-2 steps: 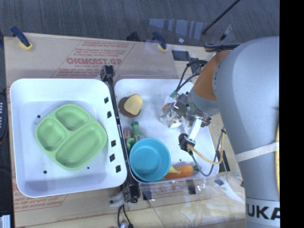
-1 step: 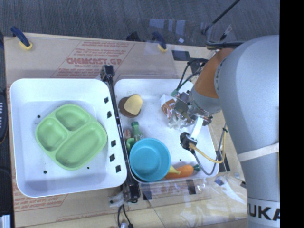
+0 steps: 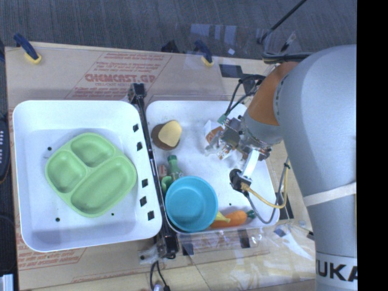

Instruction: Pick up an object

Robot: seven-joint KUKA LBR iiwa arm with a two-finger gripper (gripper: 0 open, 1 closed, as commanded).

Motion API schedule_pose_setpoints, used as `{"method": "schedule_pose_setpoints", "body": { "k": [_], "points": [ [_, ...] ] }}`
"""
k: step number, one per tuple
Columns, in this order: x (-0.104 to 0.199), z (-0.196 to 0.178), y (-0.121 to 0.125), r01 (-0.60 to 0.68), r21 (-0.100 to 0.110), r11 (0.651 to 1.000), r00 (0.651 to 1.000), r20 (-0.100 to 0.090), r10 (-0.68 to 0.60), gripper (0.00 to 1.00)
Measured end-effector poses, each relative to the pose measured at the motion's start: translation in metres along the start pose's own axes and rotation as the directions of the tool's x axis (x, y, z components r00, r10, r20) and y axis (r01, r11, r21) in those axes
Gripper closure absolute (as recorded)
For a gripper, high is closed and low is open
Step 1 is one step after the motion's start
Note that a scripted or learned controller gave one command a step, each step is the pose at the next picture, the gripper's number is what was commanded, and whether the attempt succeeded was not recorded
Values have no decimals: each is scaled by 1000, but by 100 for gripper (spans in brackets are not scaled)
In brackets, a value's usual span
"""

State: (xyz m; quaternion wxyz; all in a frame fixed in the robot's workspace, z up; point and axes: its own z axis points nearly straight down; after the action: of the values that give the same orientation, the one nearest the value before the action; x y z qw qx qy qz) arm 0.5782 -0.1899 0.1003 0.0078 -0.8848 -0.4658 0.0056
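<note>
My gripper (image 3: 219, 142) hangs low over the upper right part of the right bin (image 3: 193, 109), reaching in from the right below the arm's orange band. Something small and pale with a brown patch (image 3: 211, 135) lies right at its tip; whether they touch is unclear. A yellow and brown rounded object (image 3: 167, 134) lies to the gripper's left. A blue bowl (image 3: 191, 203) stands at the bin's front, with an orange carrot (image 3: 233, 217) to its right and a green item (image 3: 173, 170) just behind it.
The left bin (image 3: 30, 126) holds a green divided plate (image 3: 91, 173). A black clamp bar (image 3: 147, 162) runs between the two bins. A yellow cable (image 3: 267, 202) loops from the wrist over the right bin's right side. Cardboard covers the bench behind the bins.
</note>
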Motion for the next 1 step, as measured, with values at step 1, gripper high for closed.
{"method": "schedule_pose_setpoints", "body": {
  "k": [1],
  "points": [
    [41,9,25,-306,-8,952,952,-3,306,0]
  ]
}}
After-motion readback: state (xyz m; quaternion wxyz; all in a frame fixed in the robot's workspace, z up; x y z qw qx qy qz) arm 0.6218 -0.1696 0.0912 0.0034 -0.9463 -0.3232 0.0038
